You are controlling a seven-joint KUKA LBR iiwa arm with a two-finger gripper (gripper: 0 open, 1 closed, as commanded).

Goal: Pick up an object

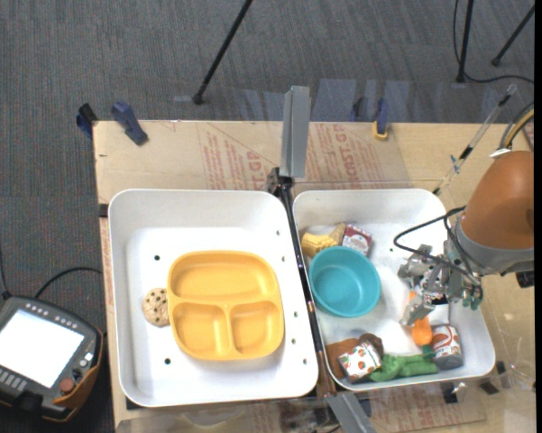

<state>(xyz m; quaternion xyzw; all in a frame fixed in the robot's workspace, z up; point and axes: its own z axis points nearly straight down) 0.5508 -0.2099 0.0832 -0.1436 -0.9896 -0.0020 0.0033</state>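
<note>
Camera view: the hand (421, 303) is seen low in the right bin (392, 201), fingers apart, just above a small orange object (421, 333) lying beside a can (447, 345). Nothing is held between the fingers, so the pick is judged not yet made; closing and lifting remain. Contact with the orange object cannot be made out.

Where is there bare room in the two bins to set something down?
Left bin: bare floor behind the yellow tray and a strip along its front; the cookie sits at its left side. Right bin: bare floor at the back right, behind the gripper. Crowded: the front, with the orange, cans and green toy, and around the blue bowl.
</note>
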